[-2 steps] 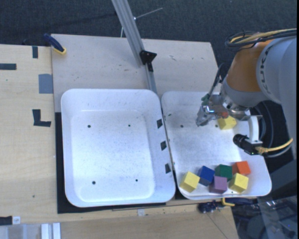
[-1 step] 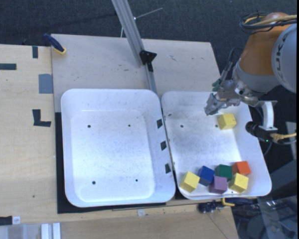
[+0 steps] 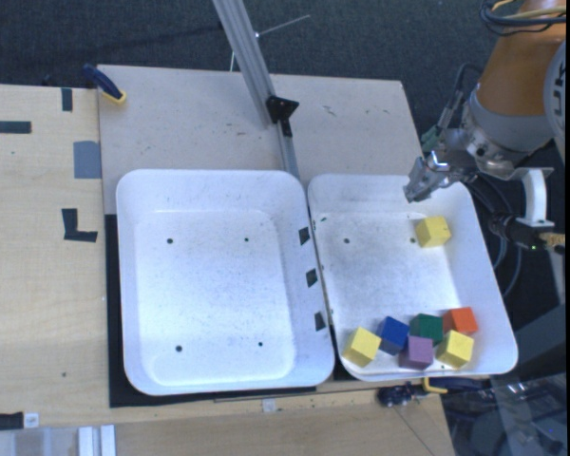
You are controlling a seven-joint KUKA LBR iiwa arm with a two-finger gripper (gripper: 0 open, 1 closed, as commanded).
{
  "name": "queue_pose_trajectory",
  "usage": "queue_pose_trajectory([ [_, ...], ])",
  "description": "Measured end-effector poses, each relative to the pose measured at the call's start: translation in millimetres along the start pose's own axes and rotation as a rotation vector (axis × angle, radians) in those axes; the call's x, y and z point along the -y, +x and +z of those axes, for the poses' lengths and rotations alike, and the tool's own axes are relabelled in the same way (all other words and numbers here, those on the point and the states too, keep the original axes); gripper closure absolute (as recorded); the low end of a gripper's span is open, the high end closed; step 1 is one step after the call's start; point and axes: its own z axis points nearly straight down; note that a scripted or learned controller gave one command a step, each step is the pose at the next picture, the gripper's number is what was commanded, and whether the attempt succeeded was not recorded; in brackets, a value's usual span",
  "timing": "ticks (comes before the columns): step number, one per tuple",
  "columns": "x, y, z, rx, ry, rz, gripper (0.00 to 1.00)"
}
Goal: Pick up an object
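The gripper (image 3: 420,190) hangs over the right bin's (image 3: 366,283) far edge, its grip unreadable from here. A lone yellow cube (image 3: 432,232) sits just beneath. It's the approach; next comes a descent onto it.

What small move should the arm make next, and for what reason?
Probably a short move toward the lone yellow cube and down over it. The tool hangs at the far rim of the right bin, holding nothing, and this cube lies apart just beside it. The other cubes crowd together in the near corner, which seems harder to grasp cleanly.
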Motion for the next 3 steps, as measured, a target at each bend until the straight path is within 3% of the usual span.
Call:
queue_pose_trajectory([
  [2,-32,107,30,-0.001,0.006,-0.005,1.0],
  [3,-45,164,25,-0.002,0.005,-0.005,1.0],
])
